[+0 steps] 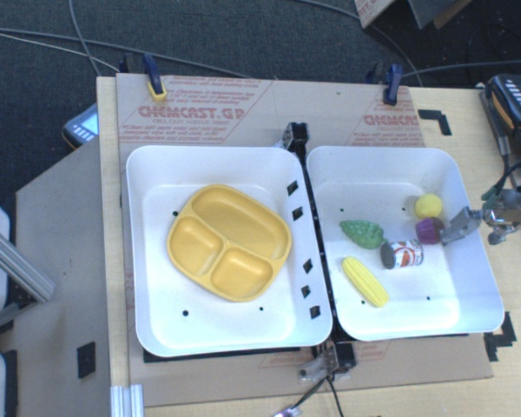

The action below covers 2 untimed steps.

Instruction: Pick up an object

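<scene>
- The left bin carries a yellow divided plate with three compartments, lying flat and turned at an angle to the bin walls.
- The right bin holds the loose objects: a yellow ball near the right wall, a purple object just below it and touching or nearly touching it, a small can with a red and white label lying on its side, a green leafy piece to the left of the can, and a yellow corn cob lying slantwise toward the front of the bin.
- The gripper reaches in over the right bin's right wall (the arm behind it is mostly cut off at the frame edge), its grey tip just beside the purple object and the ball.
- Whether the gripper is spread or closed cannot be told from this angle, and nothing is seen between its tips.
- Two blue clamps pin a cardboard sheet to the bench behind the bins.
</scene>
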{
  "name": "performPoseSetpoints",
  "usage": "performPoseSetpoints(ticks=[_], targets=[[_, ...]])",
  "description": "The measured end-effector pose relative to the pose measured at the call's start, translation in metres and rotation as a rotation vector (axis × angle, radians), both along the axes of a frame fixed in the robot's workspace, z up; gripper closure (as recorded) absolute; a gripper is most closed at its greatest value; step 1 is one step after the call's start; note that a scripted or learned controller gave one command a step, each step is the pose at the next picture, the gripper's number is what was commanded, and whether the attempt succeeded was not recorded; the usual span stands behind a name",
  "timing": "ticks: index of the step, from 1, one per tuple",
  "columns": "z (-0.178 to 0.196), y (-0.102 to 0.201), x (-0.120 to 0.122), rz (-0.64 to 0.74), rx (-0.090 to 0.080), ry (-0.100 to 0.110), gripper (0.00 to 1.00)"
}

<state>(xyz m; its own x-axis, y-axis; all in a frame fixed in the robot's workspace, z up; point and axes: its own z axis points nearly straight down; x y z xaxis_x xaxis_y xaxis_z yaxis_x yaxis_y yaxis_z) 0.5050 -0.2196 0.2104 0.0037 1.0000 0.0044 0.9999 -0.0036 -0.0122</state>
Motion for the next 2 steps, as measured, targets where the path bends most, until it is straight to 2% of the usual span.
performPoseSetpoints(ticks=[1,2], targets=[[0.006,0.0,0.003,0.004,-0.004,-0.012,0.0],[-0.057,0.001,-0.002,0.003,0.0,-0.005,0.0]])
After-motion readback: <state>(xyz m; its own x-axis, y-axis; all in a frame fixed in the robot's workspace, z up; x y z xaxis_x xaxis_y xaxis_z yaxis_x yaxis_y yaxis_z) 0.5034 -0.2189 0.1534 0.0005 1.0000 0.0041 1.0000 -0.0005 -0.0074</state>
